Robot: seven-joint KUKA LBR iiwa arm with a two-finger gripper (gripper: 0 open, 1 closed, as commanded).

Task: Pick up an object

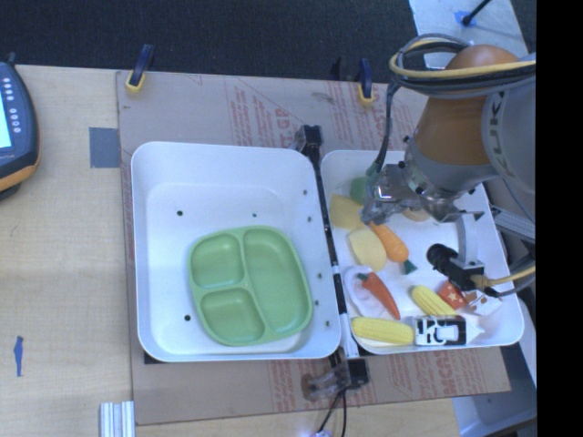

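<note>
Bench viewed from above, read from left to right. A handheld controller [11,121] lies at the far left edge, cut off by the frame. The left bin [155,180] holds a green divided tray [250,285] and nothing else I can make out.

The right bin [424,239] is crowded with toy food. Along its left side are a green piece [360,189], a pale yellow piece [344,211] and a second yellow piece [367,247]. An orange carrot [390,241] touches that last one. Nearer the front lie a second carrot [376,291], a corn cob [383,331], another cob [433,300], a red piece [453,294] and a black-and-white item [442,331].

The gripper [383,203] hangs over the cluster at the back left of this bin. The orange carrot and the yellow pieces sit just below it, so they are the likeliest things to be picked. Nothing can be seen held, and I cannot tell whether the gripper is spread or closed.

Risks, as I judge them: the pieces sit so tightly that a descent may land on two at once, or nudge a rounded piece sideways so that it slips free. A grasp close to the bin wall could also catch the rim.

The arm [460,126] covers the back right of the bin, so anything beneath it is hidden. The green piece is half covered, and I cannot say what it is.
</note>
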